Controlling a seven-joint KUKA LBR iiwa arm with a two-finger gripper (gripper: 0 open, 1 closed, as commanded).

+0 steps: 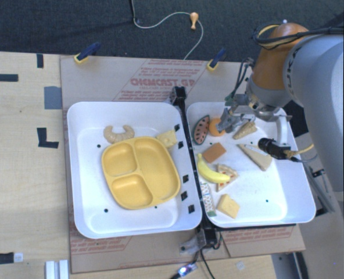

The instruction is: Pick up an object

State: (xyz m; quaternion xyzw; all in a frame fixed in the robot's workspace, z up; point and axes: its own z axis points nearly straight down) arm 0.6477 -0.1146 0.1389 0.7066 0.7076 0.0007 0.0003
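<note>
**Gripper low at the far edge of the right bin**

The gripper [229, 120] is low in the right bin [288, 205], near its far rim, just beside an orange piece [215, 128] and a watermelon slice [201, 129]; I cannot tell its state. A banana [211, 173] lies near the divider. The left bin [85, 156] holds a smooth yellow tray [140, 172] with three compartments. Both bins stand on cardboard [160, 80].

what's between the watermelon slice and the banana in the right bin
In the camera view, a brown toast-like block lies between the watermelon slice and the banana, slightly to their right.
</note>
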